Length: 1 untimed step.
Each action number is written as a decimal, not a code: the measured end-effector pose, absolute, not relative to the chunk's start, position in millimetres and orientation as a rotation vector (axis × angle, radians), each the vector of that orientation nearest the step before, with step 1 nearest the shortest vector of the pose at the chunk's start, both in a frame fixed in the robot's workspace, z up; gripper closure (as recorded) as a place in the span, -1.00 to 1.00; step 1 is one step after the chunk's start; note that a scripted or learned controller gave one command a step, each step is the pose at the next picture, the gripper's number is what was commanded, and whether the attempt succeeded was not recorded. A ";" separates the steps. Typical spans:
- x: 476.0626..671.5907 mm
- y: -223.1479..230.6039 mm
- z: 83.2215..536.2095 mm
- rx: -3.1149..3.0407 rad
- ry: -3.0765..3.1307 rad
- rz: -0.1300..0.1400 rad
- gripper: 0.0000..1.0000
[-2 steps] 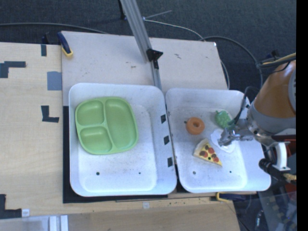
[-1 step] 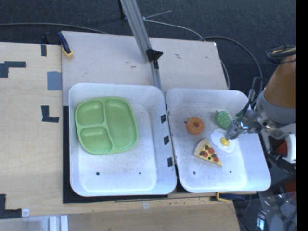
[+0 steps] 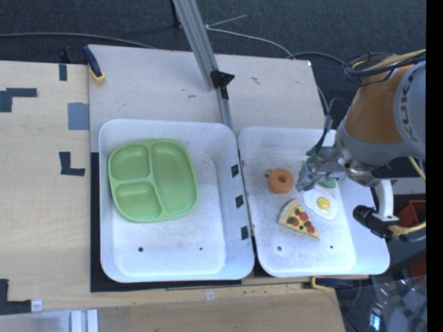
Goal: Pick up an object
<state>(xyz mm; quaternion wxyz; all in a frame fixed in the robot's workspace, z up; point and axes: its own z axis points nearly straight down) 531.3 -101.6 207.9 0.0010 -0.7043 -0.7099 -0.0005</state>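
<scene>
jaws point(image 3: 313, 177) parked right over the fried egg point(image 3: 324, 205)
white egg, yellow yolk, just beside the pizza slice point(image 3: 299, 219); can't tell the jaws' opening.

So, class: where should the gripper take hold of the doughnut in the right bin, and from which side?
Probably from straight above, fingers closing across the outer rim of the doughnut. It lies flat in the right bin, with bare floor all around, and the gripper is beside it.
</scene>
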 end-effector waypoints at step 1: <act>553.6 -55.3 220.6 -2.213 -2.229 -0.002 1.00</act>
